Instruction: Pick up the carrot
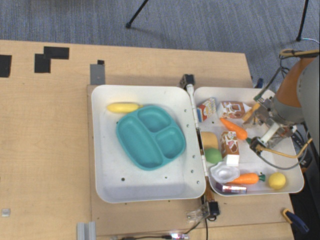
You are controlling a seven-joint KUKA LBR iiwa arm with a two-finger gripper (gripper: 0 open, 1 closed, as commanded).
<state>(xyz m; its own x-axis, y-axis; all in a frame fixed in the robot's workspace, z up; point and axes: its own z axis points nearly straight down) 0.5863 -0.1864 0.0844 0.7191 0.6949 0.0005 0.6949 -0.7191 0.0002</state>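
A carrot lies in the right bin; the pincer is poised just beside it for grasping, its state not discernible.

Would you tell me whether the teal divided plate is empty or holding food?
Empty: the teal plate in the left bin shows three bare compartments; the banana lies beside it.

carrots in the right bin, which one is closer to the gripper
The upper carrot, lying at a slant mid-bin just left of the gripper. The other carrot lies along the bin's near edge, beside the yellow lemon, farther away.
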